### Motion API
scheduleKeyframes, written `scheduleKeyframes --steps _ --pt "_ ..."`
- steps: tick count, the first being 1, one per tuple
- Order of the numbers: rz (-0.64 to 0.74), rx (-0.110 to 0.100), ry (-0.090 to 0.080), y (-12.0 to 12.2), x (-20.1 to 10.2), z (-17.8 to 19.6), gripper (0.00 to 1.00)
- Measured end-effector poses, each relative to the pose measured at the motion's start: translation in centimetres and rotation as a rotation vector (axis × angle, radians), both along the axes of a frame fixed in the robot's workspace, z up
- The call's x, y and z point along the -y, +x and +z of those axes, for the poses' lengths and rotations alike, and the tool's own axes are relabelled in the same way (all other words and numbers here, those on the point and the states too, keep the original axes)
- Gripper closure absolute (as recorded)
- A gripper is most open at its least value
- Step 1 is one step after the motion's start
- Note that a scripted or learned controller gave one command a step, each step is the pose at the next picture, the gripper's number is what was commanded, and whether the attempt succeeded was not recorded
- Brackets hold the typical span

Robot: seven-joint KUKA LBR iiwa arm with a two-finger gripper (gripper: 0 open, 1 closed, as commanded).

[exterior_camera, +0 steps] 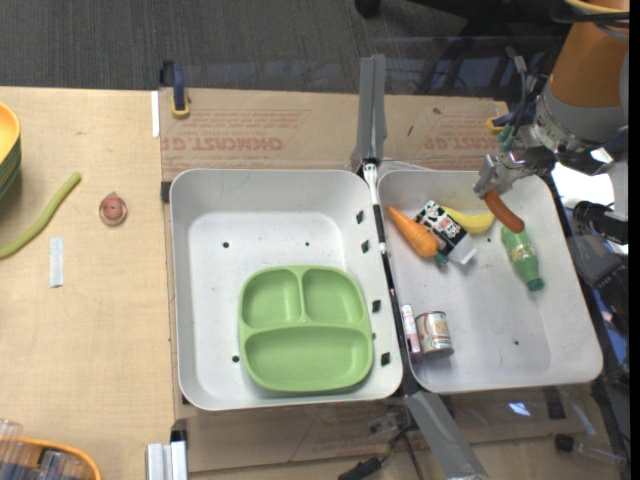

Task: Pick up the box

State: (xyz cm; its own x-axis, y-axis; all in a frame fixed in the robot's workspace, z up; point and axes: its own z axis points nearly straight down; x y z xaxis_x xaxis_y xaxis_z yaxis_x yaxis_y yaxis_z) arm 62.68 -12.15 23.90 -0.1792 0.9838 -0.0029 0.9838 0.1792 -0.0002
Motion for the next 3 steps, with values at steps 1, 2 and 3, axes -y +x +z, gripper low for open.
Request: scheduleKeyframes --steps 1,2,3 --pt "0.037 0.000 0.000 -1.1 1.5 1.6 1.00" --pt "0.067 -0.003 0.002 -2.1 -0.2 -1.2 1.00" --pt "0.112 -0.003 0.003 -7.6 0.8 -8.9 1.00"
